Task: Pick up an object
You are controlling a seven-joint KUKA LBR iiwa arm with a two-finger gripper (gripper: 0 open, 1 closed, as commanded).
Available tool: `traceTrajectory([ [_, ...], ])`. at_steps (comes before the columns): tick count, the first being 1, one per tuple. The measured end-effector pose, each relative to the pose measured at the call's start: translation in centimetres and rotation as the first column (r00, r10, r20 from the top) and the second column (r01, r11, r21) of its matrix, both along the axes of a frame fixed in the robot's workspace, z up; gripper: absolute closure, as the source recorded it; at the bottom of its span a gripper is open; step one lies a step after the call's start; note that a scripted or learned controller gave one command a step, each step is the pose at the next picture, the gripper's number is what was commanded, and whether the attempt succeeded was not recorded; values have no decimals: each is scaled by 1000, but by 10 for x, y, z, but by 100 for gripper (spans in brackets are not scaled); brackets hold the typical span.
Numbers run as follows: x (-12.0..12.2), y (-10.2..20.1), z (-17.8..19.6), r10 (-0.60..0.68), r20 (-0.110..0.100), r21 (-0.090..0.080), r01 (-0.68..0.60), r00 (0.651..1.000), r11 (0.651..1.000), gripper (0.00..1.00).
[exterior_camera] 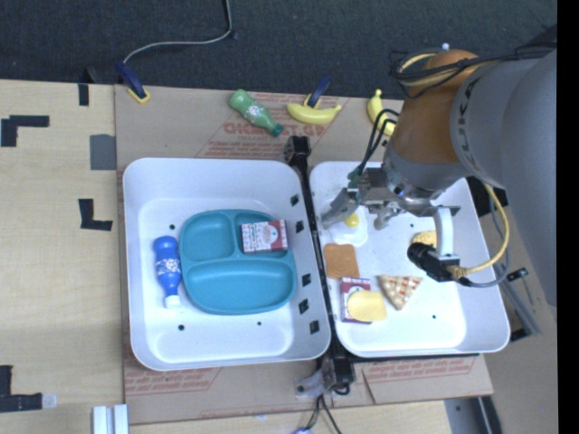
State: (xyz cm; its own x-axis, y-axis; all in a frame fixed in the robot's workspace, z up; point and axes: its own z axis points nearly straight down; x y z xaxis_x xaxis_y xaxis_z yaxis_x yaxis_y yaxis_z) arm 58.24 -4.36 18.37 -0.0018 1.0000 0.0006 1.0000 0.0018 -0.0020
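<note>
The grey arm with its orange band reaches in from the right and hangs its claw [362, 208] low over the upper left part of the right-hand shallow white bin [479, 333]. Its two fingers look spread, one slanting left toward the bin's dividing edge and one pointing down to the right, and nothing sits between them. Just beneath the claw lies a small pale object with a yellow spot, perhaps a toy fried egg [351, 229], partly hidden, which seems the nearest candidate for the grasp. Below it are a flat tan square like a slice of toast [341, 260], a yellow cheese-like wedge on a red-edged card [364, 306] and a triangular pizza slice toy [399, 287]. The left-hand white bin [145, 188] holds a teal divided plastic tray [226, 274] with a small red and white carton [263, 237] on it, and a blue bottle with a white cap [166, 269] beside the tray. On the counter behind the bins lie a green bottle [254, 112] and a yellow banana [313, 112]. The risk, as I judge it, is that everything near the claw is thin and flat against the bin floor, so the fingers may close above it or skate over it and come up empty; the nearby bin wall could also block the left finger.
</note>
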Motion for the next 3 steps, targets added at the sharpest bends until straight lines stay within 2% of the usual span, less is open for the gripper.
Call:
traceTrajectory([
  [1,0,-15,0,-1,1,-1,1,1000,1000,0],
  [2,22,-20,0,0,1,0,0,1000,1000,0],
  [3,31,-53,-61,-2,-2,-2,2,1000,1000,0],
])
